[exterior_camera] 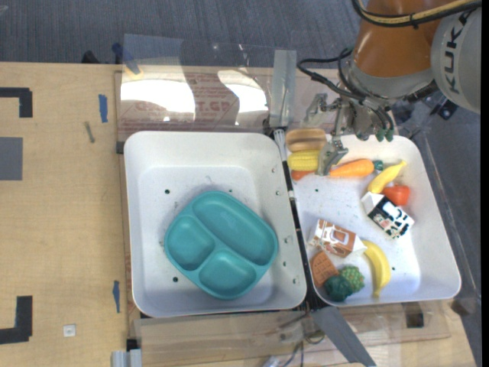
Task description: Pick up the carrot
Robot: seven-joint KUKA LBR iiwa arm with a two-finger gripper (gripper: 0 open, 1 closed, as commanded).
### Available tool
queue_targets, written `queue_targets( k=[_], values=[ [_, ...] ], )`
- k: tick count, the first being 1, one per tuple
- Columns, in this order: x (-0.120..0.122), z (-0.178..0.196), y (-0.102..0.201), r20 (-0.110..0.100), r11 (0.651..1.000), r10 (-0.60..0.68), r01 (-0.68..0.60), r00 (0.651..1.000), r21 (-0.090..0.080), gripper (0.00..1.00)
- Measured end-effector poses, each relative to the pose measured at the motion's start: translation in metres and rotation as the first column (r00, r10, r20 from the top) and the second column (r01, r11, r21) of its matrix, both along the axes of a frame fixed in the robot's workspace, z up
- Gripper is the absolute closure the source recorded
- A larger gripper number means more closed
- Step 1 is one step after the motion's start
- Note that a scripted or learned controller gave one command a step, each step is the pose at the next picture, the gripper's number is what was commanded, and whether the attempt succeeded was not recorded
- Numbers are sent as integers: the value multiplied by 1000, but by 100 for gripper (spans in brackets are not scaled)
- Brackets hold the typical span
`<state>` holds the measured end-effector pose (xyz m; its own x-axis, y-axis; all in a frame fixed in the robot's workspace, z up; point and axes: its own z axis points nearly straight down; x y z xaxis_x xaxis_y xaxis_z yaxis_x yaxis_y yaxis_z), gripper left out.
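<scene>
The carrot (351,170) is orange with a green tip and lies flat near the back of the right bin (428,277). My gripper (335,153) hangs low over the bin's back left part, with its tip right at the carrot's left end. I see nothing lifted off the bin floor. The orange band of the arm (397,21) looms above at the top right.
A bun (307,138) and a corn cob (303,160) lie just left of the gripper. A yellow banana (384,178), a red item (397,195) and a black-and-white carton (388,217) sit right of the carrot. The left bin (145,174) holds a teal divided plate (221,243).
</scene>
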<state>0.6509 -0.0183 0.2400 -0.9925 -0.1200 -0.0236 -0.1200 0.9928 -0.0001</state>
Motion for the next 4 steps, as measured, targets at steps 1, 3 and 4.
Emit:
queue_targets(
  k=[1, 3, 4],
  values=[
    [-92, 44, -74, -11, 998, 63, -63, 998, -8, 100],
    [-89, 62, -67, -2, 997, 73, -73, 997, -5, 100],
    [-147, 126, -146, -14, 918, 395, -395, 918, -11, 100]
  ],
)
